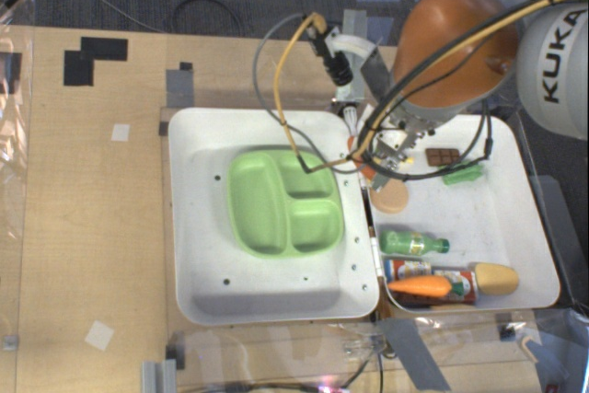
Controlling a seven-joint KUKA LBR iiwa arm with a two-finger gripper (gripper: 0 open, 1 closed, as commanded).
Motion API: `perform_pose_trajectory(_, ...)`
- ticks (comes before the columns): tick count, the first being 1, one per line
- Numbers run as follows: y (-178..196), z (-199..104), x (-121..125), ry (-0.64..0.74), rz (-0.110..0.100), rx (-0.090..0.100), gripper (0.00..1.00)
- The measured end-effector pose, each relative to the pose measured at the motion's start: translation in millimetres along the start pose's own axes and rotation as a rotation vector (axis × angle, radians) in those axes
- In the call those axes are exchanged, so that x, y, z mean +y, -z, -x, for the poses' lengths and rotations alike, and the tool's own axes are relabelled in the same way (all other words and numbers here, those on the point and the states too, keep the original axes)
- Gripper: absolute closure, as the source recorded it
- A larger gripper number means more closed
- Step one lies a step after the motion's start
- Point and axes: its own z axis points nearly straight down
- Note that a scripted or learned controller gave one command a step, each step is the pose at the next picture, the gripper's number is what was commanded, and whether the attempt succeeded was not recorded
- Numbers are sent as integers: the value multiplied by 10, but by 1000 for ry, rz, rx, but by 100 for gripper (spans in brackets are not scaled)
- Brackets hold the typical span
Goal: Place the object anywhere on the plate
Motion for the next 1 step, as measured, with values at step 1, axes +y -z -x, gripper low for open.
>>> perform_pose_trajectory(1,-1,13,-14,2,0,-1,0)
